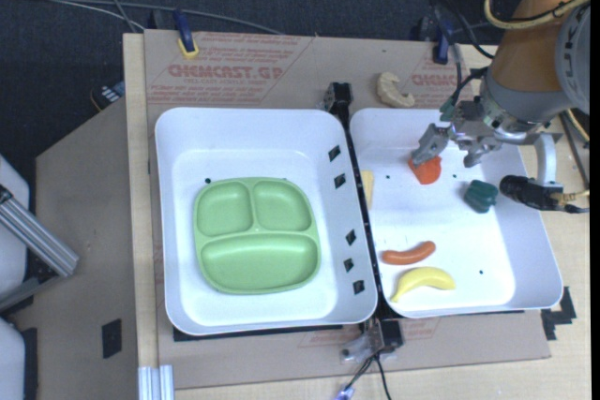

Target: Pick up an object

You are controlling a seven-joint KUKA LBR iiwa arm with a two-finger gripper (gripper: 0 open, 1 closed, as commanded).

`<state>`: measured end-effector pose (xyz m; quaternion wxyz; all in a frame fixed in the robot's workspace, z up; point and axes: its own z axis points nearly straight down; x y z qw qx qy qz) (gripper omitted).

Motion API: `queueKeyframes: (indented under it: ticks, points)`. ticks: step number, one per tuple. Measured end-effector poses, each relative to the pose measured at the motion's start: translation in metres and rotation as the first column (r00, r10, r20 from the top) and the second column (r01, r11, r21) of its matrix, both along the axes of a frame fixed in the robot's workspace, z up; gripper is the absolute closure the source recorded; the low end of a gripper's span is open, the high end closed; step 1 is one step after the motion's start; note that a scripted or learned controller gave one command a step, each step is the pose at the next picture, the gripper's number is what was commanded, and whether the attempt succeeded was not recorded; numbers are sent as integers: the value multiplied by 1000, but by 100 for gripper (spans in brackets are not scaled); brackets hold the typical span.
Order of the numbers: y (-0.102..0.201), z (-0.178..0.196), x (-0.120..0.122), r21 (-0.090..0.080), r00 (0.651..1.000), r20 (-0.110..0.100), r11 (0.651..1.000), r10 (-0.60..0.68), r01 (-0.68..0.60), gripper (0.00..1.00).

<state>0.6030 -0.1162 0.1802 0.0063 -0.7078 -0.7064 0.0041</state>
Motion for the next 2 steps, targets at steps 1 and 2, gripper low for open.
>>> queueKeyframes:
  ticks: [1, 2]
  points:
    - [0, 7, 3, -2, 1000, 13, 1000, 3, -3, 0]
    - [-8, -48, 7, -2, 1000, 9, 1000, 2, -2, 0]
